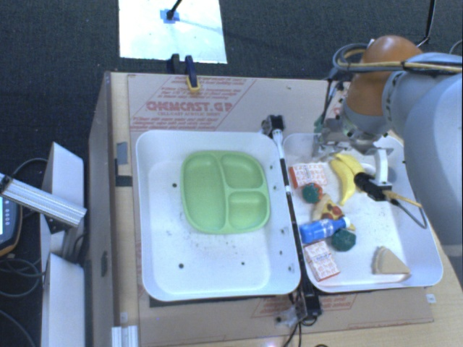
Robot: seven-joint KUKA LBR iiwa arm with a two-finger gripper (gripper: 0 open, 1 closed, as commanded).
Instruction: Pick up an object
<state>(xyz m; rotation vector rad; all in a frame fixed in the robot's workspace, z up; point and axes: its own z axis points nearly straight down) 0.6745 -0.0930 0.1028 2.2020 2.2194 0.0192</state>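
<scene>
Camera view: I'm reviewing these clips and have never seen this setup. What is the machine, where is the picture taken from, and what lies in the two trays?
One fixed camera looks down at a slant on a bench. The grey robot arm with an orange band reaches in from the right; its gripper sits over the right white bin, with nothing seen held. That bin holds a yellow banana, a blue plastic bottle, two red-and-white printed cards, small green items and a tan wedge. The left white bin holds a green divided plate.

Dark carpet floor (58, 42), cardboard-topped bench (217, 96)
</scene>
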